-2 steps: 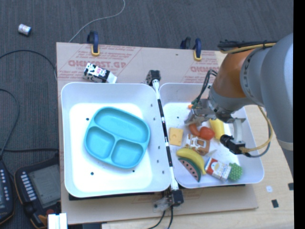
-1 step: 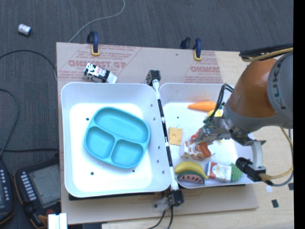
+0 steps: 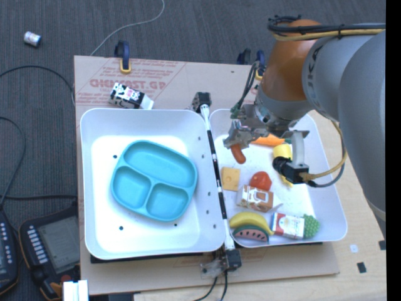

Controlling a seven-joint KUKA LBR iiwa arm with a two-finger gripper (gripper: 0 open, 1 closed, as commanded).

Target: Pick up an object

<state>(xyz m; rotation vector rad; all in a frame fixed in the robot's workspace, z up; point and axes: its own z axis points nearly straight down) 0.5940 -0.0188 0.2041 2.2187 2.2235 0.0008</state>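
Two shallow white bins sit side by side on a pale wooden board atop the table. The left bin (image 3: pixel 94 231) holds a smooth blue plate (image 3: pixel 154 179) with rounded corners, split into three compartments. The right bin (image 3: pixel 332 221) holds a scatter of small toy foods: a red sausage (image 3: pixel 237 153) near its upper left, an orange carrot (image 3: pixel 269 141) just beyond it, a flat tan cracker-like square (image 3: pixel 230 179), a glossy red tomato (image 3: pixel 261 180), a small white and brown printed box (image 3: pixel 254 199), a curved yellow banana (image 3: pixel 249 221) touching a watermelon slice (image 3: pixel 250 234), and a red and white carton (image 3: pixel 287 226) beside a knobbly green piece (image 3: pixel 310 226).

The grey arm with its orange band reaches in from the right, and the hand (image 3: pixel 241 137) hangs low over the upper left of the right bin, directly above the sausage. Whether it is released or clenched, I cannot tell; the sausage lies on the bin floor at its tip.
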